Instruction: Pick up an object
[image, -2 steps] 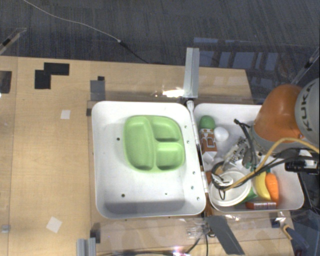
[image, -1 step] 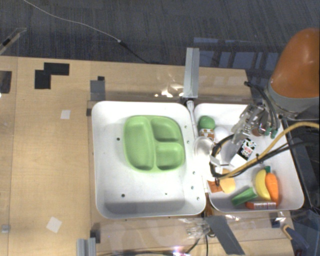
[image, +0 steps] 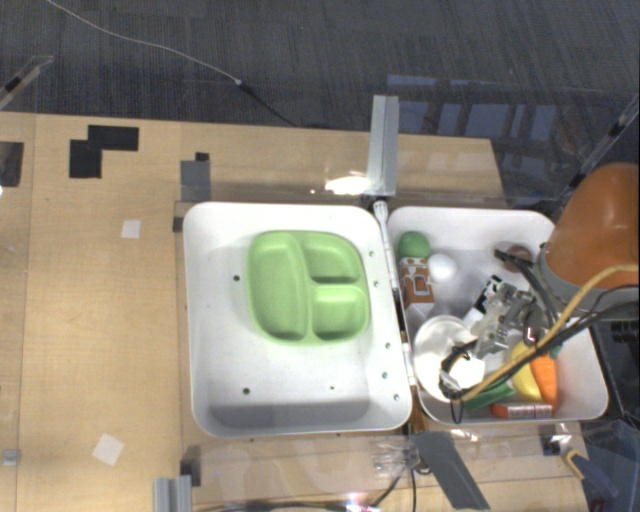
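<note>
Gripper low in right bin, over white bowl and carrot; its state can't be told through cable clutter. Bottle lies by left wall. Advice: target one item, descend straight, avoid bowl rim, lift slowly.

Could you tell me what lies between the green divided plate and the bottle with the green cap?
In the camera view, between the green divided plate and the green-capped bottle lie bare bin floor and the two bins' adjoining rims.

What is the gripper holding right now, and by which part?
Cannot be told: the gripper is low in the right bin among clutter, with nothing clearly in it.
</note>
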